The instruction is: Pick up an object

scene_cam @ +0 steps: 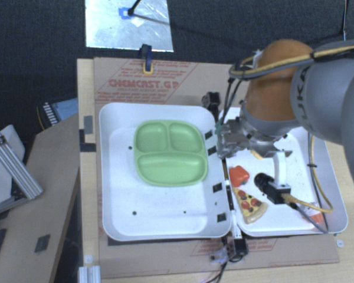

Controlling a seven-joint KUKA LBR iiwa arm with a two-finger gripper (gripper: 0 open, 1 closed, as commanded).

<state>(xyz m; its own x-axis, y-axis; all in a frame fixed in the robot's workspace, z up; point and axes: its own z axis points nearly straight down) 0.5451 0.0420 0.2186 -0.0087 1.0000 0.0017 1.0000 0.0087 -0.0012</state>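
Note:
The arm reaches in from the right, and its gripper [251, 158] hangs low over the near left part of the right bin [329, 184]. Just below it lies a small red object [239, 174]. A toy pizza slice [249, 204] rests in front of that, by the bin's front left corner. A yellow-orange piece [258, 154] peeks out from under the wrist. The left bin [115, 175] holds a green divided plate [168, 154] lying flat in its far half. Nothing can be seen held by the gripper.
A black divider with clips [226, 187] runs between the two bins. A yellow cable [316, 184] loops from the arm across the right bin. Both bins sit on a cardboard sheet [147, 78]. A metal frame [12, 164] stands at the far left.

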